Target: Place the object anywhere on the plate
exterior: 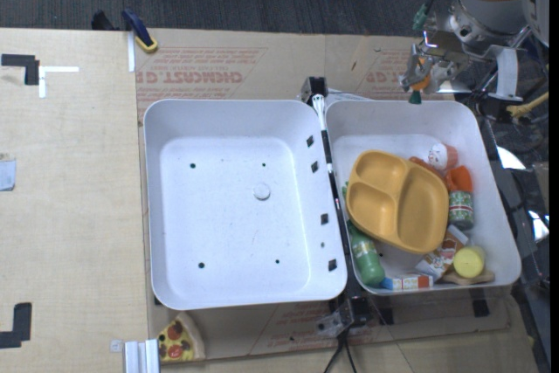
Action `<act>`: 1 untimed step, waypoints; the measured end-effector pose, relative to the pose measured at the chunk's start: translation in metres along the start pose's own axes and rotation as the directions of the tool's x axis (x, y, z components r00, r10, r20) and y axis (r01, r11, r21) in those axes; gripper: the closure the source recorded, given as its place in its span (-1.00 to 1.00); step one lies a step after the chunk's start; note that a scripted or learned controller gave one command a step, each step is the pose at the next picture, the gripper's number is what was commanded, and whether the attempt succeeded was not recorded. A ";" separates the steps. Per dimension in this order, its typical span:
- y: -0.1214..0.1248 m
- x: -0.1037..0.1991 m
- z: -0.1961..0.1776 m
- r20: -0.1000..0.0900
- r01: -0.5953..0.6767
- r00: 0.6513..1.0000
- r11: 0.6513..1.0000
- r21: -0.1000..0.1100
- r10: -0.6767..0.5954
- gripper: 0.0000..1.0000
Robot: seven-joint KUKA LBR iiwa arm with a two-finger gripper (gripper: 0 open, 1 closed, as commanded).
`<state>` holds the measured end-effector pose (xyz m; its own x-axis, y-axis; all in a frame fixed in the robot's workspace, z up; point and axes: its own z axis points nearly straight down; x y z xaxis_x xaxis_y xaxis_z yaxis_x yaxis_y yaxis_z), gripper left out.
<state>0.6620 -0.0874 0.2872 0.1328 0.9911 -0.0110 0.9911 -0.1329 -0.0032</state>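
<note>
A yellow divided plate (397, 198) lies tilted in the right bin (489, 179), resting on other items. My gripper (425, 76) hangs above the back rim of that bin, up and slightly right of the plate. A small orange and green bit (417, 90) shows at its lower tip, and I cannot tell whether it is a held object or part of the tool. Around the plate lie a green bottle (367, 259), a white and red ball (437, 155), an orange toy (460, 179), a labelled can (460, 210) and a yellow round fruit (469, 262).
The left bin (166, 188) holds only a small pale disc (262, 193). A pizza-slice toy (179, 341) lies on the cardboard in front of it. A blue and yellow tool (140, 31) sits at the back left. Cables and brackets crowd the right edge.
</note>
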 end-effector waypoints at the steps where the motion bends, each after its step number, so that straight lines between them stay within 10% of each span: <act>1: 0.001 0.000 -0.008 0.001 0.003 1.000 1.000 0.001 -0.003 1.00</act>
<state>0.6627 -0.0874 0.2949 0.1300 0.9914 -0.0121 0.9915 -0.1300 -0.0042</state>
